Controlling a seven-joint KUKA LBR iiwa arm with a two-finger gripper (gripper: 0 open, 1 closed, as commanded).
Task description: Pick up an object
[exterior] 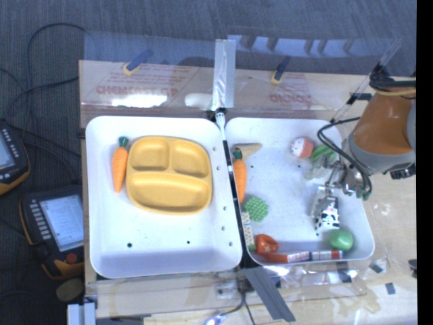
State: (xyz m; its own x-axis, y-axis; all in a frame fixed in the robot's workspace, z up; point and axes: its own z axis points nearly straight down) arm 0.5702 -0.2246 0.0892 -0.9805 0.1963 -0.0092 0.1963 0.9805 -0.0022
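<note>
My gripper (327, 198) hangs low over the right side of the right bin (287, 181), below the orange wrist band. Its tip is right above a black-and-white cow toy (329, 218), and I cannot see whether they touch. A green ball (341, 240) lies just beyond the cow in the bin's front right corner. Also in this bin are a carrot (239, 175), a beige cone (247, 149), a green knobbly piece (256, 208), a red pepper (266, 244), a red-and-white marker (312, 255), a red-and-white round toy (302, 147) and a green leafy piece (323, 154).
The left bin (95, 202) holds a yellow divided plate (169, 175) with a second carrot (120, 164) lying left of it. A raised divider (229, 181) separates the two bins. Cables trail from the arm over the right bin's back right corner.
</note>
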